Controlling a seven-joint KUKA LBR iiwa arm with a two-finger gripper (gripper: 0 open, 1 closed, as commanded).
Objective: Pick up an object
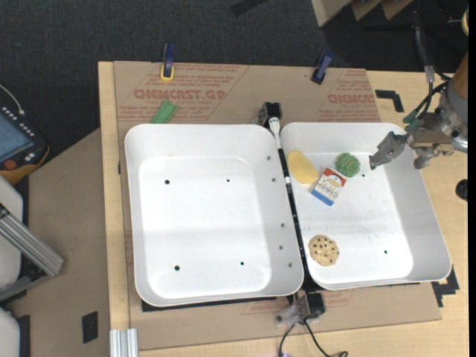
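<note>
Single fixed camera, mounted above the worktop (223,80). It looks down at a slant. Both white bins (141,199) fall within frame.

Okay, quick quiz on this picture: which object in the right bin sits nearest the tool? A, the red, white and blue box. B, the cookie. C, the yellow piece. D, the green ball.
D: the green ball lies just left of the tool, closer than the other three objects in the right bin.

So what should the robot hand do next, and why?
Probably slide a little left and lower toward the green ball. The gripper hangs above the right bin, just right of that ball, with nothing between its fingers. The yellow piece, small box and cookie lie farther off.
</note>
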